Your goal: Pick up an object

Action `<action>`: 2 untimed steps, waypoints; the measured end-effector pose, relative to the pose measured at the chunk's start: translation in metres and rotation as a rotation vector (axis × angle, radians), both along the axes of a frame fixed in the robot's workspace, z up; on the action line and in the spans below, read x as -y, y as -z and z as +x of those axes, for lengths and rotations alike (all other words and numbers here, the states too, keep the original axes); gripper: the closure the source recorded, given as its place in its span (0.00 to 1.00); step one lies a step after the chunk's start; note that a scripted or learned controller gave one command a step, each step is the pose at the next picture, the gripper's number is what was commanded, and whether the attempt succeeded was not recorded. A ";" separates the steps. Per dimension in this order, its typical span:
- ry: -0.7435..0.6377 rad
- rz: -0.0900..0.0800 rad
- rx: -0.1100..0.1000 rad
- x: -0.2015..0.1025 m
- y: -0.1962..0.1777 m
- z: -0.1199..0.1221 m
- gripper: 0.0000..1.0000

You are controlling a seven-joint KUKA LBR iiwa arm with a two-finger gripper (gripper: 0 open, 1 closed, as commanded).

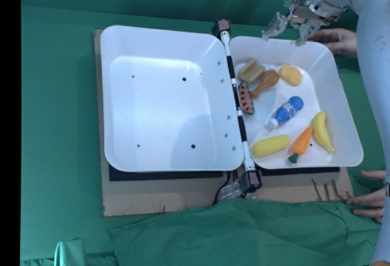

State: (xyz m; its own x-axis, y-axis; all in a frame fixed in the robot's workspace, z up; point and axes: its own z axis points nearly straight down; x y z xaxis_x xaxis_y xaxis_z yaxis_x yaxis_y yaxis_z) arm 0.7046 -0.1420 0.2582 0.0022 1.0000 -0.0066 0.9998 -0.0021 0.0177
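End effector (pixel 286 29) hangs open and empty over the right bin's (pixel 341 91) far edge, toy food (pixel 271 145) sitting below.

bins (pixel 122 39): 2 | toy foods (pixel 271 146): 7 (mixed kinds) | bottle (pixel 286 111): 1

This looks like a robotics lab: a bench draped in green cloth (pixel 61 106), two white bins (pixel 164 97) set on a cardboard sheet (pixel 158 201), plastic toy food (pixel 271 146) in the right bin, and probably a person's hand (pixel 368 199) at the near-right edge.
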 end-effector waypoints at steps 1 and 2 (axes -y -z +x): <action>-0.004 0.009 -0.015 0.000 0.029 0.006 0.00; -0.003 0.006 -0.023 0.002 0.034 0.004 0.00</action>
State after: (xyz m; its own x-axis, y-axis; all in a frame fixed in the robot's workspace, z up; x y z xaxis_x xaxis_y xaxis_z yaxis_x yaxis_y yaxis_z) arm 0.7083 -0.1441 0.2247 -0.0005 1.0000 -0.0009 1.0000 0.0005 -0.0058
